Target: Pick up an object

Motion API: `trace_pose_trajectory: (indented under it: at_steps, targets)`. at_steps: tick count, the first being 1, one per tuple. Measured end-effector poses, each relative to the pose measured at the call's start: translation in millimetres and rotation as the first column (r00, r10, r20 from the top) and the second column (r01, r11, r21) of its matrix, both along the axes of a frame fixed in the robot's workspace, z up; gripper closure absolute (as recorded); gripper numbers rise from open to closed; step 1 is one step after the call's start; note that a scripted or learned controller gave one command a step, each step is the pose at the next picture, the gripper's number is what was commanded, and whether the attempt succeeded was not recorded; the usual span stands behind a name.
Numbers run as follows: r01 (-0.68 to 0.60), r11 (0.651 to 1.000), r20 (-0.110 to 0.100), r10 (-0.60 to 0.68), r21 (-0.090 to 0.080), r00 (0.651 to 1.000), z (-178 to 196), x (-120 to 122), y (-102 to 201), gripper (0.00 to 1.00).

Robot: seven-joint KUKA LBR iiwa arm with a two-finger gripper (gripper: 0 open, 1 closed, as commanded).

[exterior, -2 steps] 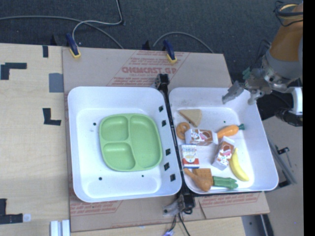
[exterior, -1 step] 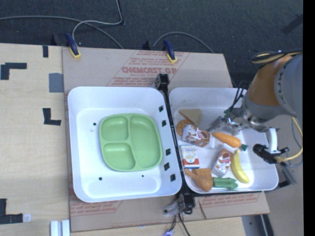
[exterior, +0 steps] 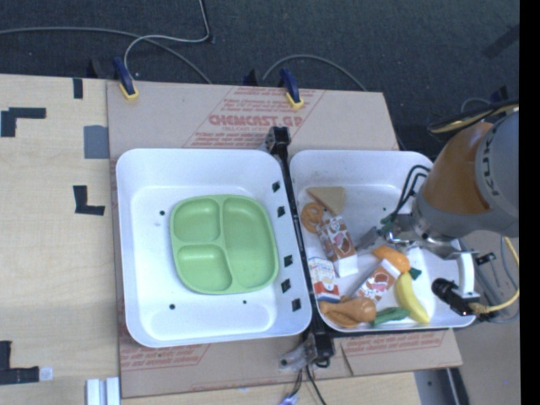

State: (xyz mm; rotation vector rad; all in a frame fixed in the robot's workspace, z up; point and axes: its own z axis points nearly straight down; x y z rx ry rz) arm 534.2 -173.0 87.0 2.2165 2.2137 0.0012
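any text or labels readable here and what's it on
"CHEMCAST GP", red print, partly hidden, on the brown cardboard sheet under the bins.
Smaller red lines around it: too blurred to read.
Printed food packets in the right bin: print too small to read.

We are seeing a brown printed cardboard sheet (exterior: 253, 116) lying under both bins, two blue-and-yellow clamps (exterior: 126, 81) gripping its far edge, and a thin grey cable (exterior: 169, 36) looping across the dark carpet (exterior: 354, 24).

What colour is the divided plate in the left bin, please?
Light green, seen in the camera view: plate.
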Motion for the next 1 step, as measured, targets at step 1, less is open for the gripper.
trace_pose_trajectory:
  at_steps: [1]
  targets:
    - [-0.002,1.0,0.002,0.002,0.002,1.0,0.0,-34.5,0.1,0.0]
